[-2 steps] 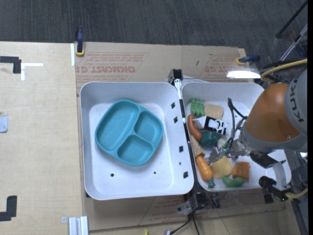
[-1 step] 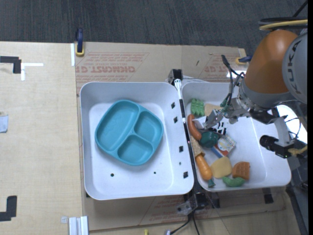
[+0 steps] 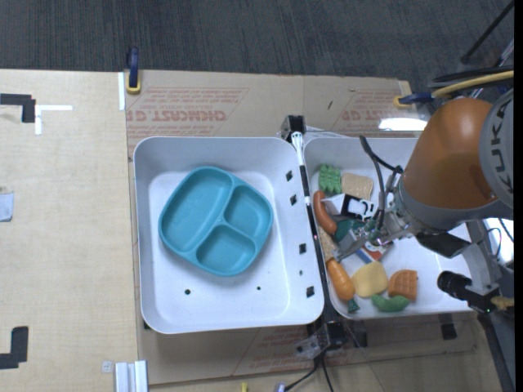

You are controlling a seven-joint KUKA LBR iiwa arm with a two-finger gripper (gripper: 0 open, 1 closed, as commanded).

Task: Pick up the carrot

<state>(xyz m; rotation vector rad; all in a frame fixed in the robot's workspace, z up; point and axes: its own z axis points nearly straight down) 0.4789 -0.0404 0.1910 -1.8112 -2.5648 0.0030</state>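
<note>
Right bin holds the clutter; end effector, finger state indeterminate, hovers near its left wall; carrot lies just below it, ungrasped. Approach step, apparently; next move requires descent onto the carrot.

text | we read red upside-down print, roughly "chemcast gp", on the cardboard | "uk" on the arm
</note>
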